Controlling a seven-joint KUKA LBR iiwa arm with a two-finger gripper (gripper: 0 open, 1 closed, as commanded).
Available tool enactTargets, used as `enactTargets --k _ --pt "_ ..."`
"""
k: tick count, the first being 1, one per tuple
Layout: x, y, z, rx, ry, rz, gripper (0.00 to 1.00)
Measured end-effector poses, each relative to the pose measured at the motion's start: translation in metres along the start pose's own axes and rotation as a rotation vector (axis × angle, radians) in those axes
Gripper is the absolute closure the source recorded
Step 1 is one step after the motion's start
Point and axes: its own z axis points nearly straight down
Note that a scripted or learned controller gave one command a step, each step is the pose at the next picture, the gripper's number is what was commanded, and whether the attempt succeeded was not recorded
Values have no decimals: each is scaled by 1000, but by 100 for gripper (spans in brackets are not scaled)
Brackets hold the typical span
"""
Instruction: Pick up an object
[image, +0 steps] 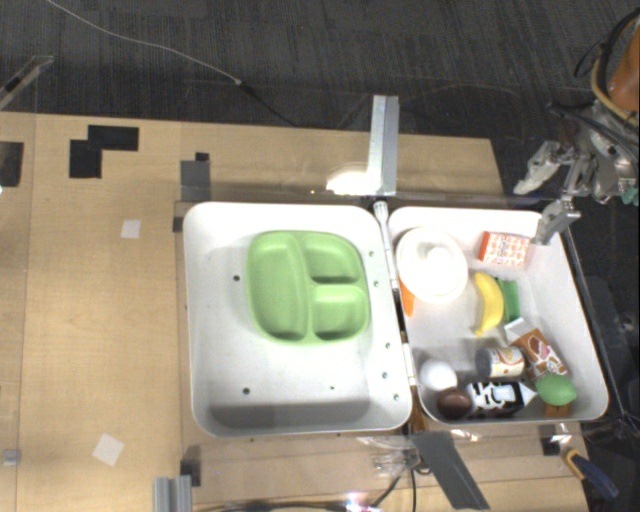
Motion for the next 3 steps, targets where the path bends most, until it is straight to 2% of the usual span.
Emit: enactTargets --k 1,2,3 --pt "103 14 101 -2 8 18 0" --pt "113 34 183 2 -7 18 0" --pt "111 36 172 2 -12 9 100"
